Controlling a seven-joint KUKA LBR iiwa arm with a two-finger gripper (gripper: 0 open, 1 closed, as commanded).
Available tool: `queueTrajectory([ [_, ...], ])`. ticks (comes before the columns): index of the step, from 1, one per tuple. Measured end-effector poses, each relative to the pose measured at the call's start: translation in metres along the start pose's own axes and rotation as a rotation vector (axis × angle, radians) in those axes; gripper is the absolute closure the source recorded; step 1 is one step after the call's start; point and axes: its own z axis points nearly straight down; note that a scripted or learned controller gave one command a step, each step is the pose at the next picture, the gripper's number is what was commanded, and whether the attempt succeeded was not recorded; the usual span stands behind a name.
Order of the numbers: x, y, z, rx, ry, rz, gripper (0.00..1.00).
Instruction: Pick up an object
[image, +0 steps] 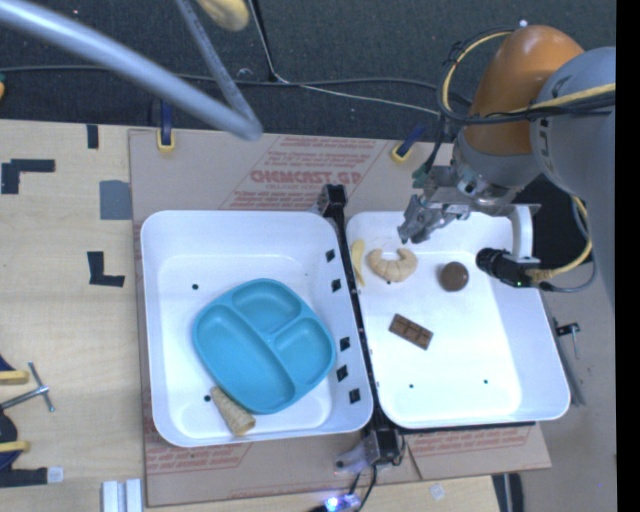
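In the right bin (520, 390), a tan croissant (391, 265) lies near the back left corner, with a yellow banana piece (357, 263) at the bin's left wall beside it. A round brown ball-like object (454, 276) sits to the croissant's right, and a brown chocolate bar (410, 331) lies nearer the middle. My gripper (418, 226) hangs just above and behind the croissant, fingers pointing down and left, with nothing visible between them.
The left bin (160, 300) holds a blue divided plate (263, 344) and a tan cone-shaped piece (232, 411) at its front. A black divider with clips (345, 300) separates the bins. Grey metal rods (140, 60) cross the upper left.
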Motion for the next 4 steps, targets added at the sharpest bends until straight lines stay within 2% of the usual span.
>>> queueTrajectory([
  [2,0.088,-0.03,0.008,0.001,0.0,0.0,1.0],
  [3,0.143,-0.032,0.006,-0.001,0.0,-0.002,1.0],
  [4,0.139,-0.031,0.007,-0.001,-0.002,0.003,0.0],
])
